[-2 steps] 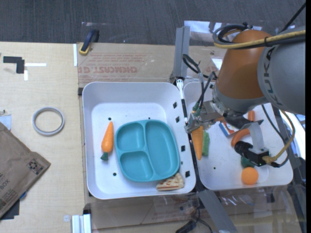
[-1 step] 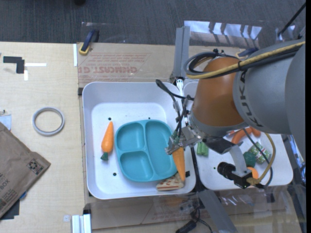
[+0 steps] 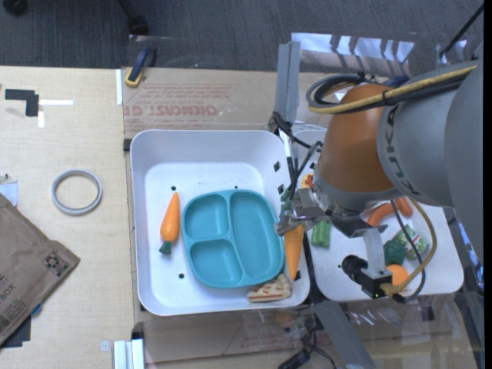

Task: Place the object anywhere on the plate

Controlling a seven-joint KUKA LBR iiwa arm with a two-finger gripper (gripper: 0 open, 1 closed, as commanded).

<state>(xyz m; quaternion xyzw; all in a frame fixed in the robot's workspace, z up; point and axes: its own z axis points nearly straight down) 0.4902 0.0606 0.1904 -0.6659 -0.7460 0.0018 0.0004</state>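
Grey carpet lies behind a pale wood bench (image 3: 61, 144). On the bench's left part a grey tape ring (image 3: 77, 191) lies flat, and a brown paper bag (image 3: 27, 271) sits at the lower left corner. A flattened cardboard sheet (image 3: 192, 102) with red print lies under the bins' far edge.

Inside the left bin (image 3: 146, 160), smooth white plastic with rounded corners, a small carrot (image 3: 170, 220) lies near the left wall, its long axis running front to back, green stub toward the near edge and tip toward the far edge. Beside it, well apart, sits the plate (image 3: 231, 238): glossy teal plastic, rounded, split into three compartments, tilted slightly in plan. A flat tan piece with red marks (image 3: 270, 290) lies just off the plate's near right corner.

At the plate's right edge hangs a second, larger carrot (image 3: 293, 254), smooth orange and tapered. Its long axis also runs roughly front to back, the narrow tip toward the bin's near edge, the thick end up under the gripper (image 3: 293, 223). The fingers appear clamped on that thick end, though the wrist hides much of them. This carrot hangs along the bin's right wall, just beside the plate's rim.

In the right bin (image 3: 330, 279) lie green pieces (image 3: 321, 233), more green and orange toys (image 3: 400, 248), partly hidden by the grey arm (image 3: 430, 137) and its orange band (image 3: 357, 141).
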